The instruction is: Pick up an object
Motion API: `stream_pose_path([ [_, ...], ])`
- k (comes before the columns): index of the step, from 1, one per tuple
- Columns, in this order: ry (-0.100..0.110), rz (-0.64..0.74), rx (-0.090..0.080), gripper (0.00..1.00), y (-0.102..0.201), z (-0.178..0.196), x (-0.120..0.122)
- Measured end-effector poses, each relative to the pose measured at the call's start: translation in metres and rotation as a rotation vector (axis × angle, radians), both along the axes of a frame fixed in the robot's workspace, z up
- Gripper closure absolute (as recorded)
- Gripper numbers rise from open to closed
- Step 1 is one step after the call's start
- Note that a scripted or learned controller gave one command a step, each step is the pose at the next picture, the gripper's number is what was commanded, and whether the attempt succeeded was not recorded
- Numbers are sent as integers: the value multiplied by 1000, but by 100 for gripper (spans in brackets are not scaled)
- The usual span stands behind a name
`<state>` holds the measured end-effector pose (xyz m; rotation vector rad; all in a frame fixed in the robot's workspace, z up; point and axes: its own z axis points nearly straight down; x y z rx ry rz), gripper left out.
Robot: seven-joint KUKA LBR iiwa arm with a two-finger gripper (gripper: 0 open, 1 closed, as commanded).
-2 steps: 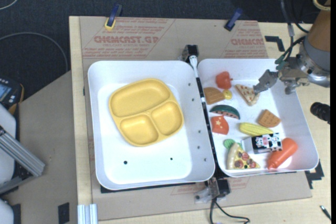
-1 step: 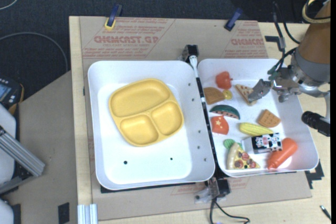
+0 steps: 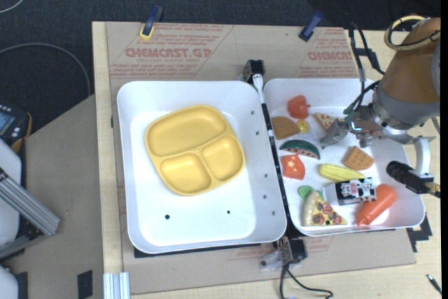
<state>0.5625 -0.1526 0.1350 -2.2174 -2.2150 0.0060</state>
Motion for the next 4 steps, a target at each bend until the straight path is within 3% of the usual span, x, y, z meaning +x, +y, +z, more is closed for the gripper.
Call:
stream_pose_path([
  [1,-16,2,-6,0,0,-49,3],
  [2,-12,0,-4,100,0,-39,1],
  [4,-14,3,-5,100,3,58,8],
])
